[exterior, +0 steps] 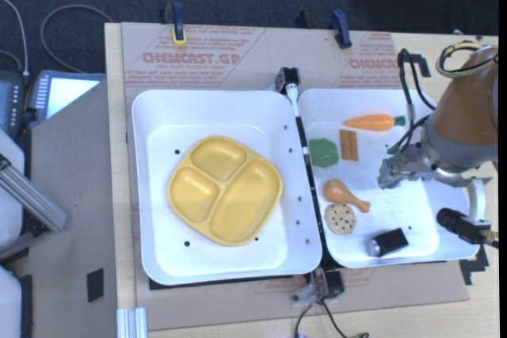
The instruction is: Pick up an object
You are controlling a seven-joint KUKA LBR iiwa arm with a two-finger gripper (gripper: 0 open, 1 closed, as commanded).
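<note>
Here the arm point(467, 115) leans in over the right bin point(412, 249), and its gripper point(394, 170) sits low above the bare white floor, just right of the toy food. Whether it is open or closed I cannot tell (its tip is a small dark tangle against the plastic), and nothing can be seen in its grasp.

The candidates for picking lie in the right bin's left half, likely strewn loose rather than arranged. A toy carrot point(369, 122) lies along the far side, smooth orange with a green stub. Below it sits a flat tan cracker-like rectangle point(348, 145), beside a lumpy green piece point(323, 152) (perhaps lettuce, hard to be sure). Nearer the front lie a chicken drumstick point(346, 195), glossy and tapering, and a round speckled cookie point(340, 218). A small black block with a grey end point(387, 242) rests near the front wall.

The left bin point(150, 186) holds a yellow divided plate point(226, 190), three compartments, rounded corners, matte plastic. The drumstick looks like the nearest target, though its rounded form may slip.
</note>
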